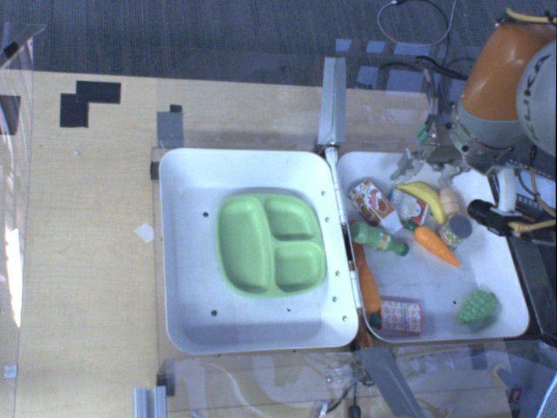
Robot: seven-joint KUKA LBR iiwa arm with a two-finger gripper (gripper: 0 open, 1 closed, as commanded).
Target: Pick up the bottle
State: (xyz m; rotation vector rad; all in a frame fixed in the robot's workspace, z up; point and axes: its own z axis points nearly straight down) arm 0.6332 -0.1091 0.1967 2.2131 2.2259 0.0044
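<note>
The small green plastic bottle [379, 239] lies on its side near the left wall of the right white bin [509, 320], between a red snack packet [370, 200] and a long orange carrot [367, 284]. A yellow banana [423, 194] lies just beyond. The pincer [428, 158] hangs over the bin's far edge, well apart from the bottle; its thin metal fingers look spread, perhaps, with nothing between them. The green sectioned tray [268, 244] sits in the left bin.
</note>
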